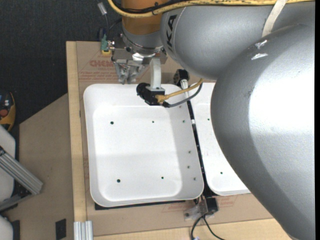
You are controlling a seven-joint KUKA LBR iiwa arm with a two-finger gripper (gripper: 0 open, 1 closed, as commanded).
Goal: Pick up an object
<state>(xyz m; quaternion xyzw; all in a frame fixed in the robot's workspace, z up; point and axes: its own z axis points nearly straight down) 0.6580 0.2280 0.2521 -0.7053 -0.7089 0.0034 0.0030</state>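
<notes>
White bins (135,154) on cardboard-brown bench (75,134)

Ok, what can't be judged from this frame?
- Right bin: mostly covered by the grey arm, so its contents are hidden.
- End effector: over the left bin's far rim, too small and dim to make out clearly.
- Arm base: cut off at the right edge.

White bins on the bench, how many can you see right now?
2. The left bin lies in full view at the middle of the bench. The right bin sits beside it, mostly hidden under the grey arm.
</notes>
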